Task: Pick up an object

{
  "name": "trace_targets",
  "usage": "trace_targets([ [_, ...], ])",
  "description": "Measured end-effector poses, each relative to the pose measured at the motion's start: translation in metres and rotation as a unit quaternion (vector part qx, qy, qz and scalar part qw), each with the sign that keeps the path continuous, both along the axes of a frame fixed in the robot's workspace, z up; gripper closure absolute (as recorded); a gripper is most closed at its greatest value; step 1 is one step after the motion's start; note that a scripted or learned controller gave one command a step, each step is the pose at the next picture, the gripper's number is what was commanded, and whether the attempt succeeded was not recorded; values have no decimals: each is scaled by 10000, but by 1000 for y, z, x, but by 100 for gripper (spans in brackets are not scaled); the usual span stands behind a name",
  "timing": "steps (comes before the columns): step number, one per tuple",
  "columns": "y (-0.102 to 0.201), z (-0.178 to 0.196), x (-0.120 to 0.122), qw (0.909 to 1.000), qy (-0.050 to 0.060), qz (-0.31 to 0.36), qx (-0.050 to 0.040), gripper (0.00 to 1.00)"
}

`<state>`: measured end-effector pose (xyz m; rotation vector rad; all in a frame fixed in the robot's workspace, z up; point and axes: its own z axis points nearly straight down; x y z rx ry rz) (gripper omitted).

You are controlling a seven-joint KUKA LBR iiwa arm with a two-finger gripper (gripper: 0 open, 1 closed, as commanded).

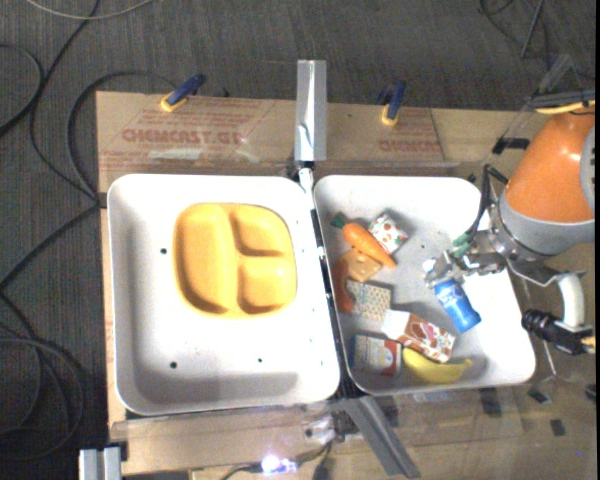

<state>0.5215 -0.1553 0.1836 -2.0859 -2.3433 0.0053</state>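
The claw (448, 268) hangs low in the right bin (500, 363), at the end of the grey arm (550, 193) with its orange band. Whether it is wide, narrow or gripping cannot be told; its tip is a small tangle of metal and green parts.

Just below the claw, and touching or nearly touching its tip, lies a blue bottle (456, 304) with a white cap end pointing up toward the claw. It rests tilted on the bin floor, and nothing shows it lifted.

To the claw's left, a carrot (368, 244) lies slantwise, with a small patterned box (388, 233) just beside its upper end and an orange block (361, 266) right under it. Below those sits a checked packet (368, 296). Lower left of the claw are a white card (396, 323) and a red carton (430, 338), touching each other. Beneath the carton curls a banana (437, 369), and left of that stands a small red and blue box (376, 353).

Well apart to the claw's left, the other bin (140, 368) holds a yellow divided tray (236, 259), lying flat in its upper middle. Both bins sit on a cardboard-covered worktop (210, 133) with two clamps (183, 91) along its far edge.
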Motion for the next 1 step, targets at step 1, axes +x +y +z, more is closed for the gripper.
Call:
trace_targets([
  [1, 41, 32, -16, 9999, 6, -119, 1, 100],
])
